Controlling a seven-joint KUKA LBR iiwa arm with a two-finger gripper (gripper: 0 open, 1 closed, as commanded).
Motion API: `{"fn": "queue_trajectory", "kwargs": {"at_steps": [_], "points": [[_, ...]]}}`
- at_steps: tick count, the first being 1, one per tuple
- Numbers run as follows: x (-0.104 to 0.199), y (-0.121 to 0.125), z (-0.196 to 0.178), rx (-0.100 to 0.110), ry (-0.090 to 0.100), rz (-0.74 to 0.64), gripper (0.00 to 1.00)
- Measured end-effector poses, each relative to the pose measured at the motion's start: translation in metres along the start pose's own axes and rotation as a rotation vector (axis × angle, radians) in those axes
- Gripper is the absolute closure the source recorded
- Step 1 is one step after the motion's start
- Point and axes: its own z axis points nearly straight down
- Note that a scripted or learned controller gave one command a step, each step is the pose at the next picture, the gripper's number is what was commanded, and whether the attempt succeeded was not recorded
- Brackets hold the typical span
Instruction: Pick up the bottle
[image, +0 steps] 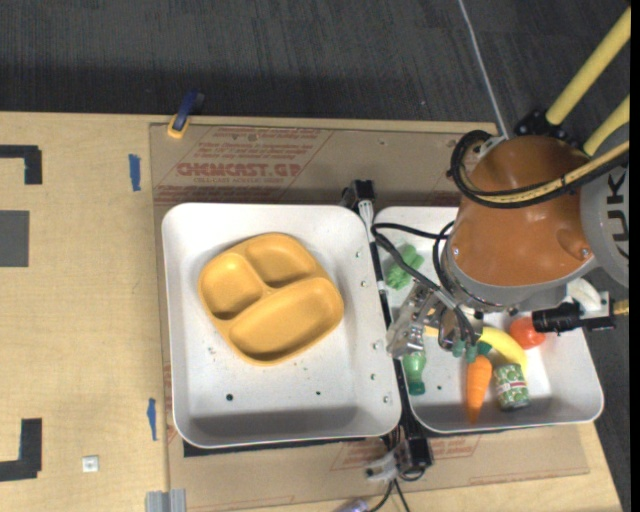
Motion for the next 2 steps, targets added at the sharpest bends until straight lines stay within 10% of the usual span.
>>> {"fn": "queue_trajectory", "kwargs": {"at_steps": [1, 2], "points": [[-0.004, 0.0, -0.121, -0.001, -0.005, -0.166, 1.0], [0.013, 0.027, 0.007, -0.001, -0.001, -0.233, 1.0]]}}
